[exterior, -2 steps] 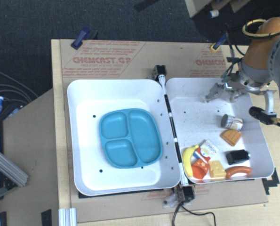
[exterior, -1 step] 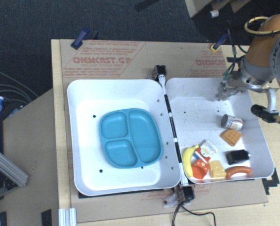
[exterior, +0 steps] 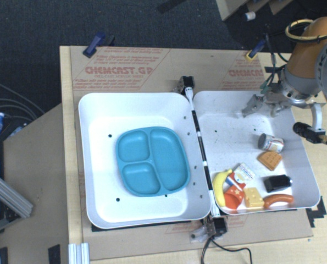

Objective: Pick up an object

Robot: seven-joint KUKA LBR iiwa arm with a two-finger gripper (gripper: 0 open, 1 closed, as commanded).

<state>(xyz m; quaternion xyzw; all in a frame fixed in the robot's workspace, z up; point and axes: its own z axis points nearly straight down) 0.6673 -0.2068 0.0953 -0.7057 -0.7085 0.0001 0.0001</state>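
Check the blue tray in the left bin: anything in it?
Nothing shows in the blue tray: all three compartments are bare. It sits alone in the left bin. What lies under the tray is covered.

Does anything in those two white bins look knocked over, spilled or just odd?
Nothing looks spilled or broken. The small can in the right bin lies on its side, and the toy foods, with a banana among them, sit crowded into that bin's near corner. The blue tray in the left bin sits slightly askew.
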